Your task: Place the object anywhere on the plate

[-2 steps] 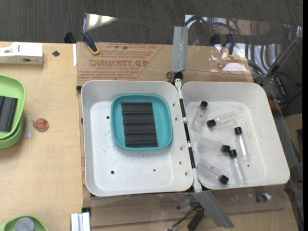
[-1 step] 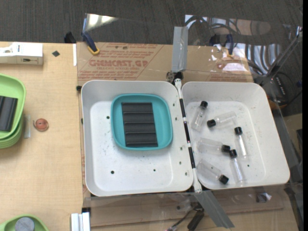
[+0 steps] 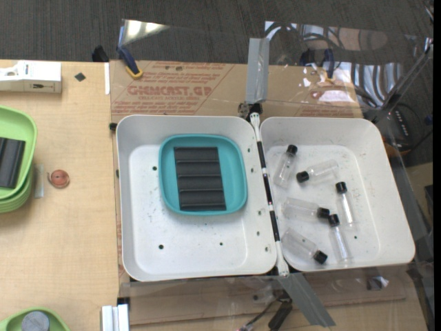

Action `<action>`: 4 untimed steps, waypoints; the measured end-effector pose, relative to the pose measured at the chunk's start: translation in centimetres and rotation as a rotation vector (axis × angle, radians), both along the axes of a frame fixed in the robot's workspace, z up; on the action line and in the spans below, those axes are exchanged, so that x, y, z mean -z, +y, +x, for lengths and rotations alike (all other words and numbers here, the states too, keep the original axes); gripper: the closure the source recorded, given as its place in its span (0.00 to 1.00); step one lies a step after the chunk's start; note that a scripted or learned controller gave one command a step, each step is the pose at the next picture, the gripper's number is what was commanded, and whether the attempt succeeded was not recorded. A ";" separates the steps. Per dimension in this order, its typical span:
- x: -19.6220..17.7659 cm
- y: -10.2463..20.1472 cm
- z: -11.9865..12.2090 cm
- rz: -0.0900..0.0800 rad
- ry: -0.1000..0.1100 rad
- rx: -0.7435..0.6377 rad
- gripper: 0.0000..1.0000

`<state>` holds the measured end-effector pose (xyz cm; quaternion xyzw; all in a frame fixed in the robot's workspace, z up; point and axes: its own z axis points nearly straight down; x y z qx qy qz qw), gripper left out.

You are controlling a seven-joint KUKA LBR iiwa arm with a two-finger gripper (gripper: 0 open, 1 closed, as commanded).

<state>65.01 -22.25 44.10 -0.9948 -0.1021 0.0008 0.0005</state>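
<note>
Lying in the right bin [image 3: 386, 185]: six clear vials [image 3: 305, 209] with black caps, scattered flat on the floor and pointing different ways. Two sit near the bin's upper left, two toward the middle and right, and two toward the near edge. No labels can be made out on them.

Left bin [image 3: 138, 240]: holds a teal plate [image 3: 236, 178] with rounded corners, set toward the far side. A dark ribbed insert [image 3: 200, 178] lies on the plate's middle. No vial is on the plate, and the wall between the two touching bins separates plate from vials.

Jaw state: cannot tell, nor how the vials lie relative to the jaws.

Writing: a cardboard sheet [image 3: 207, 85] behind the bins carries red print reading roughly "CHEMCAST GP". The smaller red lines above and below it are too small to read. A white box [image 3: 31, 76] at far left bears a dark mark that is not legible.

Other items: a green tray [image 3: 21, 126] at the left edge, a small reddish disc [image 3: 59, 178] beside it, and a grey strip [image 3: 257, 67] upright behind the bins' joint.
</note>
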 end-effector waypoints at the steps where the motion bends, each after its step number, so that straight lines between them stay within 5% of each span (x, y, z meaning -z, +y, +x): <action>1: 0.1 0.0 0.4 0.000 0.001 0.001 0.00; 4: 0.2 0.0 0.4 0.001 0.002 0.001 0.00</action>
